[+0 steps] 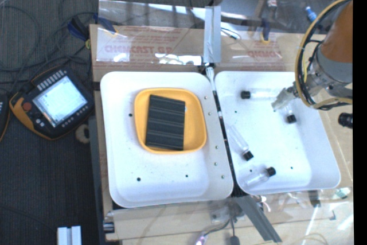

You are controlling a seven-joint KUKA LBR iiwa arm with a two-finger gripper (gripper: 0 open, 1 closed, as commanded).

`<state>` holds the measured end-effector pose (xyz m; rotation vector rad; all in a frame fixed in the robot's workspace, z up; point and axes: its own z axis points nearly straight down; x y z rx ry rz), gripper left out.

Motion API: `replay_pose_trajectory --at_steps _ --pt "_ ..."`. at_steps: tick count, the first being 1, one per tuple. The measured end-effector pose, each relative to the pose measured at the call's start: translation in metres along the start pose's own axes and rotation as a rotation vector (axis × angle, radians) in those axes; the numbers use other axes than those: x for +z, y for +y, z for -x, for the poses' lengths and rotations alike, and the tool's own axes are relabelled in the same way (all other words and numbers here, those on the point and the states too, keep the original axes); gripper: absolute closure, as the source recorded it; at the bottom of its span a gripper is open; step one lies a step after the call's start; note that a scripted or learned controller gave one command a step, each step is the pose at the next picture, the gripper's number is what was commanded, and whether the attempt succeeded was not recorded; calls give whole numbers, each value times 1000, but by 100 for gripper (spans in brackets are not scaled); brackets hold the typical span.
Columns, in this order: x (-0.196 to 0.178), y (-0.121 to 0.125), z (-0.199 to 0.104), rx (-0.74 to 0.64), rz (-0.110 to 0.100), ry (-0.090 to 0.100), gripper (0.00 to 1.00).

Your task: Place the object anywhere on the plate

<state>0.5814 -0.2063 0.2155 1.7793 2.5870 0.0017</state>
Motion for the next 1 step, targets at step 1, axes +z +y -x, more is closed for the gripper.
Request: replay_pose_trajectory --at_steps 1 --pt "0 0 0 0 0 0 0"
